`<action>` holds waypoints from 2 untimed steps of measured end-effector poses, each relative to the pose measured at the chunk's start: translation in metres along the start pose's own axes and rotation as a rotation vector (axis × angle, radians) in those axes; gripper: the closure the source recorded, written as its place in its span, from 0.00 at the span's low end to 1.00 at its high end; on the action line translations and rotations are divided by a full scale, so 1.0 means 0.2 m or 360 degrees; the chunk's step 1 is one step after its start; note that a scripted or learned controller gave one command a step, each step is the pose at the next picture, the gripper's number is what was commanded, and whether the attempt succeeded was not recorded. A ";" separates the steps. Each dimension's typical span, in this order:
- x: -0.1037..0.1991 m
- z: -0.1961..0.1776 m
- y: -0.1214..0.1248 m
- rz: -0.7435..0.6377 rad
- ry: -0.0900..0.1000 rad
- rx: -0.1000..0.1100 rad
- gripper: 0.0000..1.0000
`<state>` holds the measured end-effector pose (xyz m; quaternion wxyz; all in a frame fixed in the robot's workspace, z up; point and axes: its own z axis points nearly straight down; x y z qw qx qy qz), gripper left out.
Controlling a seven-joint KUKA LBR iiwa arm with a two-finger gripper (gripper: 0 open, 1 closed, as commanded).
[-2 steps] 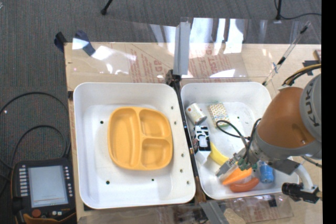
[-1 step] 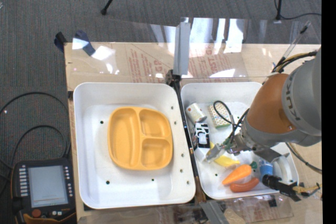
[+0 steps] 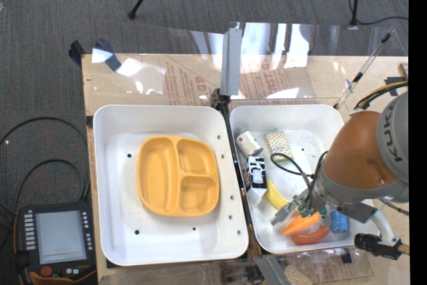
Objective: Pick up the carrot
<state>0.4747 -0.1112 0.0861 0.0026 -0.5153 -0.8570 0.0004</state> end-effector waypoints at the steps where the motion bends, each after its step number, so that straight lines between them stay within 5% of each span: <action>1: -0.07 0.00 0.19 0.0569 -0.0002 -0.0001 0.00; 2: 0.07 0.00 0.04 0.0227 0.0001 0.0001 0.00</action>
